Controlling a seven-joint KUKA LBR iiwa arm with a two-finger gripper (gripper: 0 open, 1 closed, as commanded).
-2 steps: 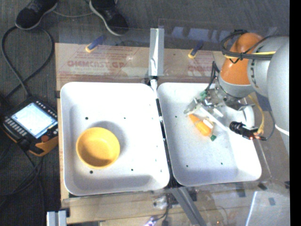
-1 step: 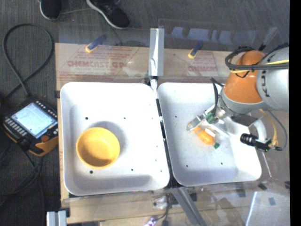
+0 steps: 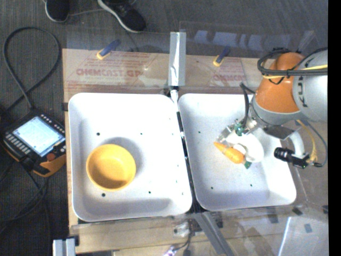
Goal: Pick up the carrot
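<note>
Across the tabletop [image 3: 120, 71] sit two white bins side by side. At the left of the frame, the left bin [image 3: 154, 116] holds a yellow bowl [image 3: 111, 166]. At the right, the grey and orange arm [image 3: 285, 92] reaches over the right bin [image 3: 208, 121]. Its claw [image 3: 241, 140] hangs just above the carrot [image 3: 230, 152], which lies near the bin's middle. Whether the claw is open or closed cannot be told.

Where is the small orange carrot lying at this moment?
The small orange carrot lies in the right-hand shallow white bin, near its middle, right by the arm's end effector; the yellow round bowl sits in the other bin.
</note>
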